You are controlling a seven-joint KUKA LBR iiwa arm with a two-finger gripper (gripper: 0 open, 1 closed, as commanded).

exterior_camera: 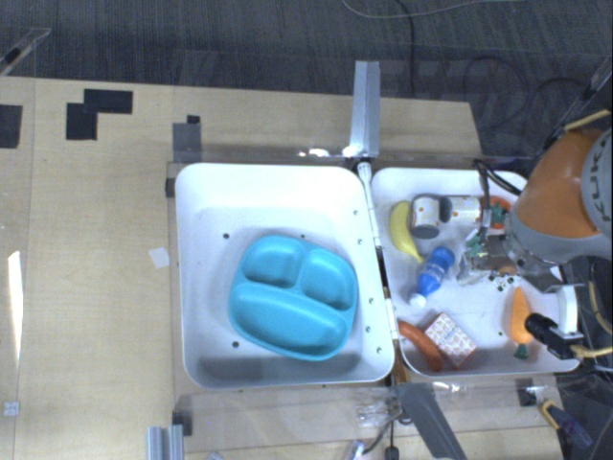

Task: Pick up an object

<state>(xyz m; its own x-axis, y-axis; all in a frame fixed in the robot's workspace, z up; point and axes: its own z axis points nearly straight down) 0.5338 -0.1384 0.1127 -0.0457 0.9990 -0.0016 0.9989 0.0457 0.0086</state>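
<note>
Checkered box (449, 338) at lower right, end effector (476, 254) state unclear, hovering beside blue bottle (434, 270); approach step, next descend and grasp.

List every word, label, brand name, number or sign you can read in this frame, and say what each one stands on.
"KU": large dark letters on the orange band of the arm, cut off at the frame edge; likely the start of the maker's name.
Small clear plastic bottle with a blue cap and blue label: print too small to read.
Small box with a red and white check pattern: no legible text.
Black block shapes on the bench: markings, not letters.
</note>
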